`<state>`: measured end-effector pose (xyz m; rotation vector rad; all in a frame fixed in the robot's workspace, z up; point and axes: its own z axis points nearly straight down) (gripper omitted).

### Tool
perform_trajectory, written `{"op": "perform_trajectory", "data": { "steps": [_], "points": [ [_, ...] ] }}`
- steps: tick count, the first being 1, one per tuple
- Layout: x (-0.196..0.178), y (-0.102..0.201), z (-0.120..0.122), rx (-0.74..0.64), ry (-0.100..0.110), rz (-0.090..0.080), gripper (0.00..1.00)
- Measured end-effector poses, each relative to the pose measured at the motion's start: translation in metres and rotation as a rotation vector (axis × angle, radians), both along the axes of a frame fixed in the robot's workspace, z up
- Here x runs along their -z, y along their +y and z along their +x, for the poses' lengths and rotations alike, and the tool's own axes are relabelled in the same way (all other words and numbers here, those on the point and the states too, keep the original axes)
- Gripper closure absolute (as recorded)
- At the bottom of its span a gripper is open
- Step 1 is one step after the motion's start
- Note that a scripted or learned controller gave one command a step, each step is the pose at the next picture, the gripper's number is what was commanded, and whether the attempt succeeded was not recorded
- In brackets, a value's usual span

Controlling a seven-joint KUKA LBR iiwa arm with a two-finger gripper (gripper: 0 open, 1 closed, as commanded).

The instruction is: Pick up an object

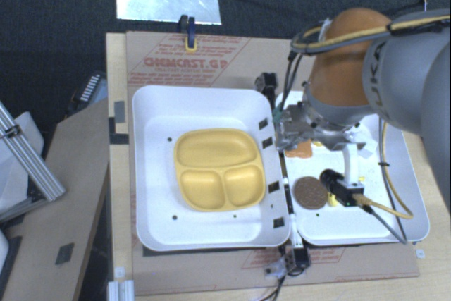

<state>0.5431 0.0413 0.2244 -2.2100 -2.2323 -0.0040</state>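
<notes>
Yellow plastic first: a divided plate [215, 169] lies in the middle of the left bin [151, 151]; the grey arm [416, 81] leans over the right bin [338, 225], with its gripper [294, 136] low at that bin's nine o'clock side, close to the wall between the bins; I cannot tell how far it is open, nor whether it grips anything; a small orange piece [303, 149] sits just at the gripper's five o'clock; a brown disc [309, 192] lies at the bin's eight o'clock.
</notes>
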Motion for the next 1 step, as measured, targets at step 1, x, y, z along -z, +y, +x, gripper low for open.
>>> {"op": "perform_trajectory", "data": {
  "steps": [1],
  "points": [
    [-0.0068, 0.0594, 0.0164, 0.000, -0.002, 0.000, 1.00]
  ]
}}
